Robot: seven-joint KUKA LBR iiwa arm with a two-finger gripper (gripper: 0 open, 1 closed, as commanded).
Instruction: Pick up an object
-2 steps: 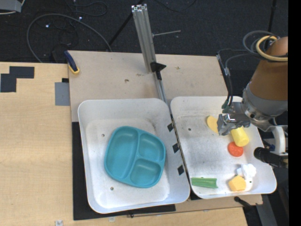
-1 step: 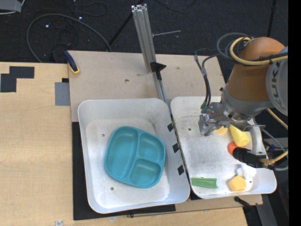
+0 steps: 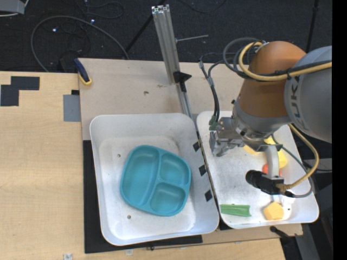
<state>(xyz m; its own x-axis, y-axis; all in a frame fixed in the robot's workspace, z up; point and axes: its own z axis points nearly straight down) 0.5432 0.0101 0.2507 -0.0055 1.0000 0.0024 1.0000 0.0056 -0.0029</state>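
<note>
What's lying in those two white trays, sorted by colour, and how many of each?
Teal: 1, a divided plastic plate in the left white bin.
Green: 1, a flat rectangular block in the right white bin.
Yellow: 2, a small chunky block and a piece partly hidden by the grey robot arm.
Total: 4; a red-orange speck is too hidden to count.

arm (image 3: pixel 319 88): grey | band (image 3: pixel 271 77): orange | claw (image 3: pixel 219 148): silvery | cables (image 3: pixel 215 97): dark

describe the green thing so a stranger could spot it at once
Find the shallow white bin on the view's right. Along its near edge lies a flat green rectangular block, just left of a chunky yellow block. It is the only green piece, long and thin.
</note>
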